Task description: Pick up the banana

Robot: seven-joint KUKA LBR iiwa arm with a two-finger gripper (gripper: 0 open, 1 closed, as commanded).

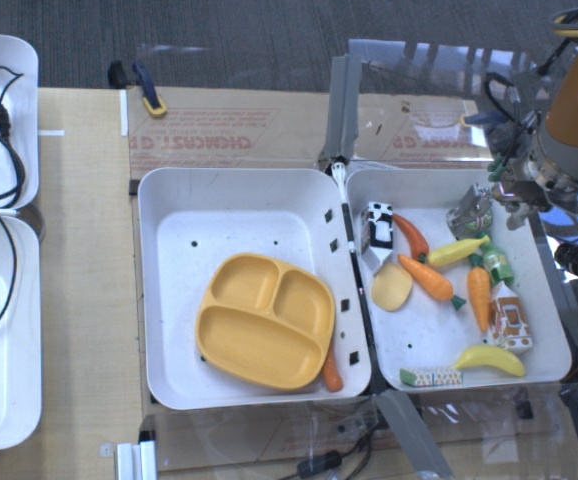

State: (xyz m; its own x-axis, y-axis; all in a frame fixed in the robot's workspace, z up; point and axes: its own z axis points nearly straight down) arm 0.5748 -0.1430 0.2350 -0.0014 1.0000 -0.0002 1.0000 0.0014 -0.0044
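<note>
You had two white bins side by side. The left bin (169,268) held one yellow divided tray (266,320), with one small orange carrot (331,375) lying just beside its lower right corner. In the right bin (549,298) you had a black-and-white carton (379,226), a pale potato (392,288), a red-orange pepper (411,235), two more carrots (427,276), one slanting and one (479,296) nearly upright, a yellow corn cob (457,252), a green piece (496,266), a juice box (510,324) and a small flat packet (432,377). The banana (489,360) lay near that bin's front right corner, its long axis roughly left to right, ends curving down, with the packet just left of it and the juice box just above. The gripper (474,211) hung over the bin's back right, above the corn; you could not tell whether its claw was open or closed.
</note>
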